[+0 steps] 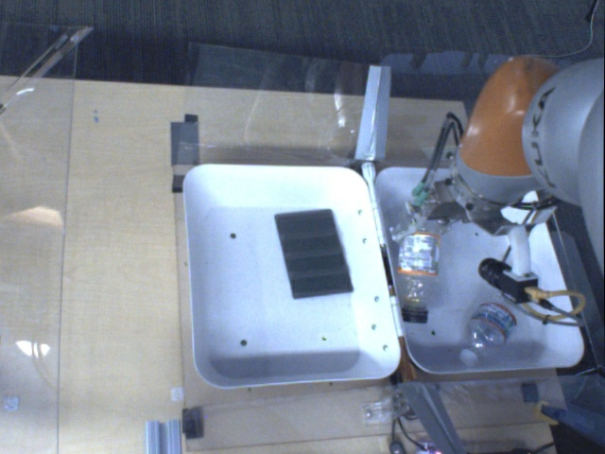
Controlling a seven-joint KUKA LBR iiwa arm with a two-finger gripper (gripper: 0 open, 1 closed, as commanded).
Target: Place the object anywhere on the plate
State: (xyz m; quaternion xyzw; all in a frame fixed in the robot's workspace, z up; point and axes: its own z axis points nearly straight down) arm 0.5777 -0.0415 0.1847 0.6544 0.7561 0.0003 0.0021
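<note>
Gripper (430, 212) sits low over the far left part of the right bin (560, 350), at the far end of a clear labelled bottle (418, 261); whether it grasps the bottle or is released cannot be told. The bottle lies along the bin's left wall, dark cap toward the near side. A second clear bottle (490, 325) lies near right in the same bin, apart from the first. The dark ridged plate (313, 253) lies flat mid-floor in the left bin (216, 253), with bare floor on all sides. The walls where the two bins meet stand between bottle and plate.

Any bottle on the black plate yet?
No: the labelled bottle and the clear bottle both lie in the right bin, apart from the black plate in the left bin.
</note>
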